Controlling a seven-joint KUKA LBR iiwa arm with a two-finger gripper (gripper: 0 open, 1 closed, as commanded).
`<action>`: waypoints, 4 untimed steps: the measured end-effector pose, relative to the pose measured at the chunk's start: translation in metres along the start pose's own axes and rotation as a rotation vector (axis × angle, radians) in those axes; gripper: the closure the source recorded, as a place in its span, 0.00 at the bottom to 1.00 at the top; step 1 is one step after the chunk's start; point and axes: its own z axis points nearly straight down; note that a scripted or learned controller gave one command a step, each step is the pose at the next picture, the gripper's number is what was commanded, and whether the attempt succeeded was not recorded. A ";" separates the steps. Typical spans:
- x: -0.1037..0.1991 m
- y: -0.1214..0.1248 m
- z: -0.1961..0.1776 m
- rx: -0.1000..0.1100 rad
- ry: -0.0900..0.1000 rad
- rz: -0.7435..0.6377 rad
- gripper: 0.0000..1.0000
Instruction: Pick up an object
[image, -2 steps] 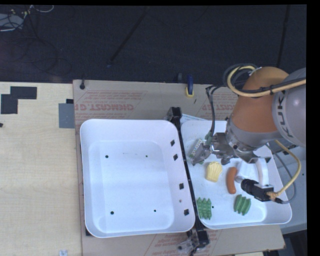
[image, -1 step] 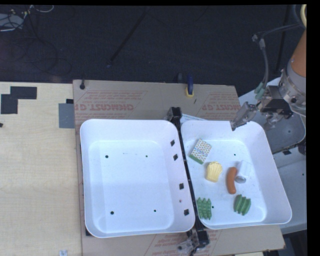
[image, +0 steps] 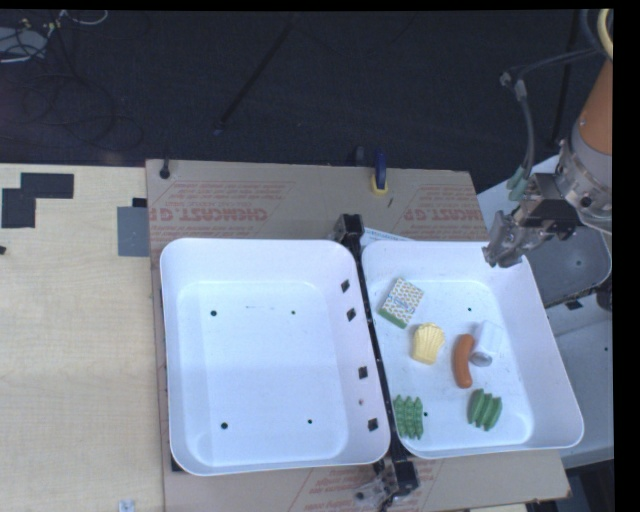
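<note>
While the left bin (image: 258, 352) lay to the left of a black divider (image: 361, 330), the right bin (image: 520, 300) held all the objects. Nearest the divider sat a green-and-white patterned block (image: 402, 301), tilted, and below it at the front a ridged green piece (image: 408, 416). A yellow corn-like piece (image: 428, 343) lay just right of the block. Further right an orange sausage (image: 462, 360) stood lengthwise, touching a small white cylinder (image: 487, 343) on its right. A second green piece (image: 484, 409) rested near the front, below the sausage. At the far right the gripper (image: 503, 248) hung above the bin's back right corner, well apart from every object; nothing showed between its fingers, and whether they were spread or closed could not be told
</note>
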 end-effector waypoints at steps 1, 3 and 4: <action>0.006 -0.001 0.074 0.004 0.002 0.007 1.00; 0.115 0.038 -0.029 -0.006 0.001 0.005 1.00; 0.160 0.103 -0.102 -0.011 0.002 0.003 1.00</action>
